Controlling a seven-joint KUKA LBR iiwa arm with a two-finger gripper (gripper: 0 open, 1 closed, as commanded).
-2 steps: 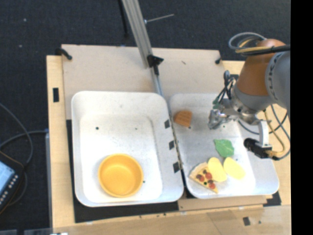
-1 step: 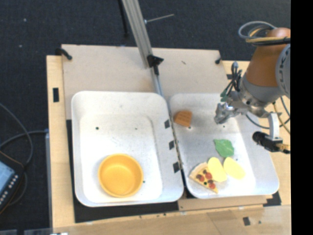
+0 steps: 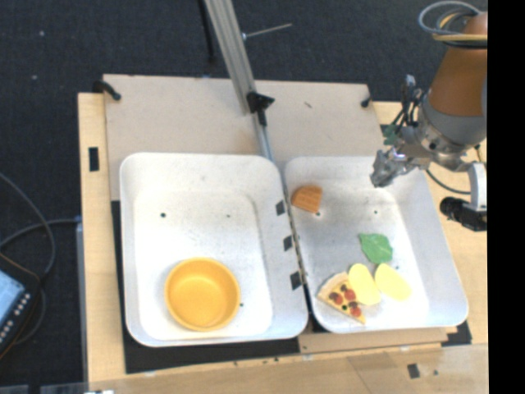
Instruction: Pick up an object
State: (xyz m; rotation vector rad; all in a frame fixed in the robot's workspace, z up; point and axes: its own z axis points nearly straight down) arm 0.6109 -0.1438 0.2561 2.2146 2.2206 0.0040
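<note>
On the tabletop (image 3: 94, 220), the left bin (image 3: 148, 179) carries a yellow bowl (image 3: 202, 293); the right bin (image 3: 426, 245) carries my candidates. My arm (image 3: 458, 80) hangs over that right bin's far corner, fingers (image 3: 385, 171) above bare floor; whether they are parted I cannot tell. A brown bun (image 3: 308, 198) sits by its left wall; a green leaf (image 3: 376, 247), yellow slices (image 3: 377, 283) and a pizza slice (image 3: 341, 296) crowd its near end. Those flat, touching pieces could slip or lift together.
</note>
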